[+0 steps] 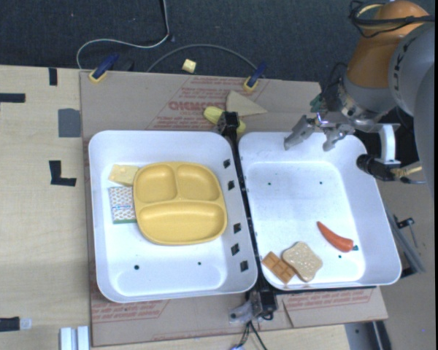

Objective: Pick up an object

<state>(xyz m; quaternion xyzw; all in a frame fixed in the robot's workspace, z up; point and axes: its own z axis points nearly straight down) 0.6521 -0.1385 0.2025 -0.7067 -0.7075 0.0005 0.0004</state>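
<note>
Gripper (314,137) hovering with fingers apart over the right bin's (372,195) far rim.
A glossy red chili pepper (336,237), toast slice (303,260) and waffle (279,267) are lying near that bin's front edge.

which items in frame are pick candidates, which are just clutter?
Pick candidates, right bin: red chili pepper, toast slice, waffle piece. Left bin: yellow divided plate, small patterned packet, pale yellow wedge. The gripper is open above the right bin's far edge.

Clutter: blue clamps, cable, cardboard sheet.
</note>
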